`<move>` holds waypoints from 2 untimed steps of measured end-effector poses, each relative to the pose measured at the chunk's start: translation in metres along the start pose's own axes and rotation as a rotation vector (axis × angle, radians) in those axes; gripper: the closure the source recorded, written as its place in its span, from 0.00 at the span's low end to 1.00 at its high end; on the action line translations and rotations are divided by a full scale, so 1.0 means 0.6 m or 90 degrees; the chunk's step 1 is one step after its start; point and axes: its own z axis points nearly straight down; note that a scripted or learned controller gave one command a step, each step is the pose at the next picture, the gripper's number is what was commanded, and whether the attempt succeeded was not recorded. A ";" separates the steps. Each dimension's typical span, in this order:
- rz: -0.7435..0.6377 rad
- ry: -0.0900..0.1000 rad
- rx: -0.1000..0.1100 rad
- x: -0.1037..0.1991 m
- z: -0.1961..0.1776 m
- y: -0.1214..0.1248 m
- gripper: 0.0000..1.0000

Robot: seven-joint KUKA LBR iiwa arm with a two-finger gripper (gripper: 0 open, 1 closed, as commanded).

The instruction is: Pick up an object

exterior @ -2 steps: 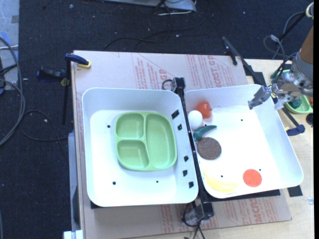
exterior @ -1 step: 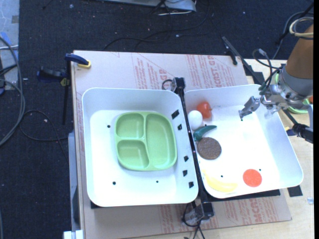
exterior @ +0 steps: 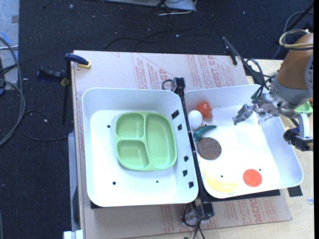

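The arm (exterior: 294, 73) reaches in from the right — orange band up, gripper (exterior: 243, 114) low, pointing left.

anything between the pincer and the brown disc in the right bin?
Nothing visible. The pincer hovers over bare white floor of the right bin; the brown disc lies down-left of it, with open floor between.

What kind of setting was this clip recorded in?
Most likely a robotics lab test bench: two white bins sit on a board, cables trail across a dark floor, and a clamp grips the board's corner.
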 end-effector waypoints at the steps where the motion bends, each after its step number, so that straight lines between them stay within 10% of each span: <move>1: 0.000 -0.001 -0.003 0.000 -0.021 0.002 1.00; 2: 0.000 -0.001 -0.005 0.013 -0.118 0.007 1.00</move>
